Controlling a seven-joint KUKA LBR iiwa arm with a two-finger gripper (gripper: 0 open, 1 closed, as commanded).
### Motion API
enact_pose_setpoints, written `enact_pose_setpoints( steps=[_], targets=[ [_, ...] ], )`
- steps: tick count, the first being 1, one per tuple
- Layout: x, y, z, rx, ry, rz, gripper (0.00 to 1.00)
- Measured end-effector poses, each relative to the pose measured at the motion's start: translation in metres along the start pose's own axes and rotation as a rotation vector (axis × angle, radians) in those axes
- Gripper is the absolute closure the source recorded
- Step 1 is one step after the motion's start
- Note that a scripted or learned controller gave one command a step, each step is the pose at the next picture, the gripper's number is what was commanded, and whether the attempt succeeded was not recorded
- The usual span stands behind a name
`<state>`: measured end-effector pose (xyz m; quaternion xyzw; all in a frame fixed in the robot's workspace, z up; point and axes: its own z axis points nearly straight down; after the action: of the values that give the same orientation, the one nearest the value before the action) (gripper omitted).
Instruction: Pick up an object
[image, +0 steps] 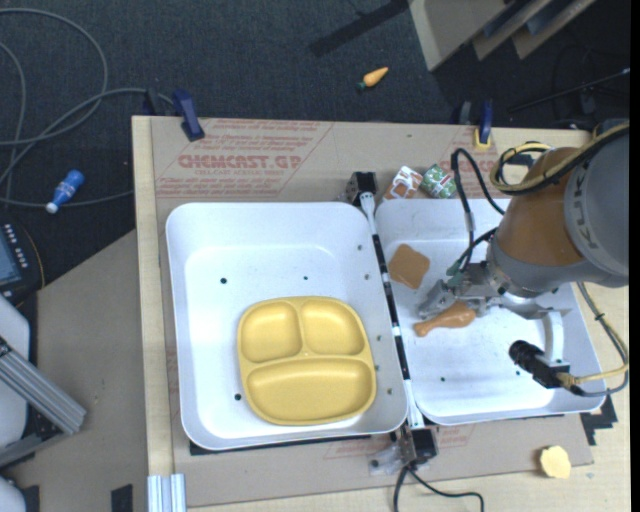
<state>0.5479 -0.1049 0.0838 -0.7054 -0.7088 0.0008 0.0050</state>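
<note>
Gripper hangs low in the right bin, and I cannot tell how its jaws stand, because the wrist covers them. Just below the jaws lies the drumstick toy, long axis nearly left-right, thick end toward them. The brown slice sits up-left of them.

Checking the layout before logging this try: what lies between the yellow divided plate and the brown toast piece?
In the camera view, bare white floor of the left bin, then the adjoining bin rims, separate the yellow divided plate from the toast piece in the right bin.
</note>
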Motion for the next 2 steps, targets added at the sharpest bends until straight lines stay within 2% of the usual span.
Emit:
enact_pose_setpoints(
  steps=[1,2],
  targets=[
    [-0.005,0.003,-0.012,-0.009,-0.006,0.005,1.00],
    [0.094,0.030,-0.106,-0.020,-0.001,-0.007,1.00]
  ],
)
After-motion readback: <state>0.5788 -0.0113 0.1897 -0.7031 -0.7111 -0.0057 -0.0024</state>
